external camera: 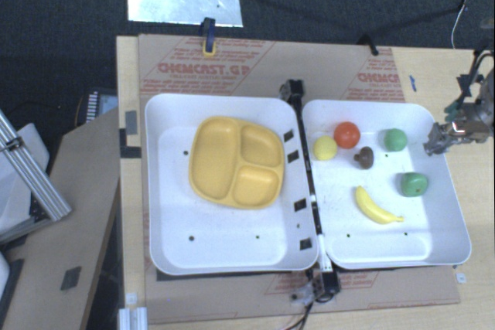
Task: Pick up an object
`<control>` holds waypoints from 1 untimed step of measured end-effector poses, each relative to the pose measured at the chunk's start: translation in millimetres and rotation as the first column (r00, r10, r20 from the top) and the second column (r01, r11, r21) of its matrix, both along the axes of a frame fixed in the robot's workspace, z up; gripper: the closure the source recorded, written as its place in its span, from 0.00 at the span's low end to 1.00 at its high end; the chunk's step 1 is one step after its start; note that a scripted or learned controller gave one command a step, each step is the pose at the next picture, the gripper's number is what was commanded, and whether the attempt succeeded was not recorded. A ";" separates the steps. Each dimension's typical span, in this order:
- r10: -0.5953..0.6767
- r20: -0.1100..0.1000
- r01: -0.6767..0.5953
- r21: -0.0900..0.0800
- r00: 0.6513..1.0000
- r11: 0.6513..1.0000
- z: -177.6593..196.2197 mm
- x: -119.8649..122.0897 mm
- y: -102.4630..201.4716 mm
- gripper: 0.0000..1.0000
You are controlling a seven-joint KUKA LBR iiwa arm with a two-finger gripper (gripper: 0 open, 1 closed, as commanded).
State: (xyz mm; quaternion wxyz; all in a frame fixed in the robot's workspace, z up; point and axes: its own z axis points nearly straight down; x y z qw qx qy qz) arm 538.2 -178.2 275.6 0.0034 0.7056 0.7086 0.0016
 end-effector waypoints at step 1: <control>0.006 -0.003 -0.006 0.004 1.000 1.000 4.2 18.1 51.4 1.00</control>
